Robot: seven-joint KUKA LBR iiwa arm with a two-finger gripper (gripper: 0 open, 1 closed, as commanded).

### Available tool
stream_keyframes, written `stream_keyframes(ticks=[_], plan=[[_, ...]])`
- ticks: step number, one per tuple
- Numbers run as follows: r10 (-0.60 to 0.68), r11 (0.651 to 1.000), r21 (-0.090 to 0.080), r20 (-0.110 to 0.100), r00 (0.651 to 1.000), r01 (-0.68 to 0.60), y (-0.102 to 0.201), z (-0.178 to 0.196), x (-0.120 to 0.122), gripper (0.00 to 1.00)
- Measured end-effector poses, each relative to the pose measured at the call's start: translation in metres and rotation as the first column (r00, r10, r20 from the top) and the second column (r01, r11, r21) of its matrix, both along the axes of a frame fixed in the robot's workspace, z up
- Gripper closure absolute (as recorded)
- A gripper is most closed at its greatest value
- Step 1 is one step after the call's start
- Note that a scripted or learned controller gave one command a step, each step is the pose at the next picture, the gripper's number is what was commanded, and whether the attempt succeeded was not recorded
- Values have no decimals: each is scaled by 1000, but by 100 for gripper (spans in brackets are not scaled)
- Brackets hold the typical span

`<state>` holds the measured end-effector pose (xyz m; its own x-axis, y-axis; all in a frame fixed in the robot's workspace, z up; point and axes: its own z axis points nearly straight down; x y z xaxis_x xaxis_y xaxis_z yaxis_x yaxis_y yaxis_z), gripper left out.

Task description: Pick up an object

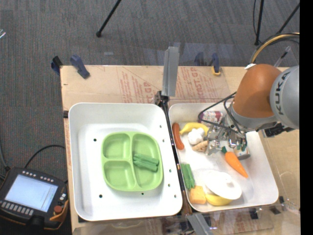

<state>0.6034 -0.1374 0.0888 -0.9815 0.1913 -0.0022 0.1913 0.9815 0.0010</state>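
Dark grey carpet lies behind the tabletop [122,84], a plywood board with red printed lettering, and tripod legs cross the carpet at the top of the camera view. On the floor at eight o'clock sits a teach pendant [32,196] with a pale screen.

Two white bins stand side by side. The left bin [80,131] carries a green divided plate [117,168], and a green bean-like piece [145,161] lies across its right-hand sections. The right bin [266,173] holds the clutter to choose from: a red sausage [177,136] along its left wall, a yellow banana [193,127], a pale garlic-like bulb [195,137], an orange carrot [236,165], a white disc [223,185] over a second yellow piece, an orange block [197,195] and a green stalk [188,176].

Reaching in from three o'clock, the arm has its jaws [221,143] low over the middle of the right bin, near the bulb at their nine o'clock and the carrot at their five o'clock. Metal and cables crowd that spot, so I cannot tell whether the jaws are open or closed, and nothing can be seen between them.

This reads as the descent or grasp attempt, with no object lifted clear. Next, the jaws would need to close firmly on one item, then rise straight up without snagging its neighbours.
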Motion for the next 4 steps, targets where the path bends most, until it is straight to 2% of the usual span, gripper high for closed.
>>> stream_keyframes(ticks=[1,2,3,4], plan=[[1,1000,0,0,1000,-1,0,0,0,0],[11,1000,0,1,1000,-11,-5,0,-67,0],[-105,994,2,-25,994,105,10,-2,27,0],[-152,988,0,-4,988,152,-19,-2,-46,0]])
